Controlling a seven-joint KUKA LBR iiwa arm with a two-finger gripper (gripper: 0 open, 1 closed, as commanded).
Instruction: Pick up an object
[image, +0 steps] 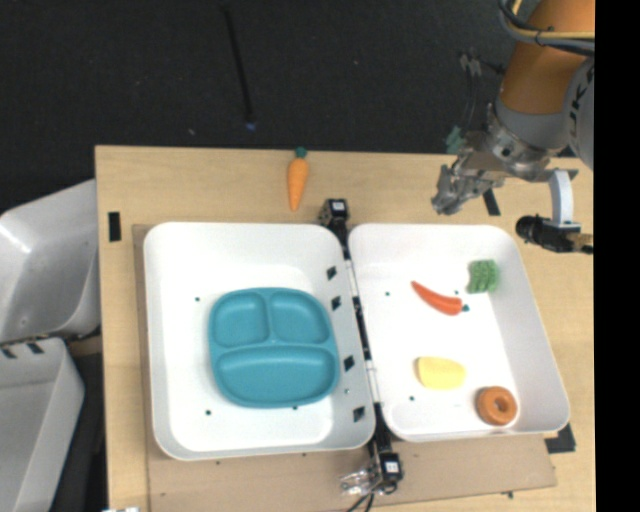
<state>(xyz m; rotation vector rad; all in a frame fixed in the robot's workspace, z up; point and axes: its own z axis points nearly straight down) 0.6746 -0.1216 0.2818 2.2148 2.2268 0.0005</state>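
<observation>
Bench (120, 300) carries two white bins side by side. Left bin (170, 400) holds a teal divided plate (272, 346) near its centre, nothing else in it. Right bin (520, 330) holds the pickable items: red chili pepper (438, 297) toward the far middle, yellow lemon-like piece (440, 373) nearer the front, brown donut (496, 405) at the front right corner, green broccoli-like piece (483, 276) by the far right edge. An orange carrot (297, 179) lies on the bench beyond the left bin's far edge, outside both bins.

Arm sits above the bench past the right bin's far right corner, gripper (458, 190) raised and clear of everything, holding nothing; finger state cannot be told.

Step looks like the approach phase, no target engaged yet. Next move calls for travelling over the right bin, aligning above one item and descending; the broccoli and chili are nearest.
</observation>
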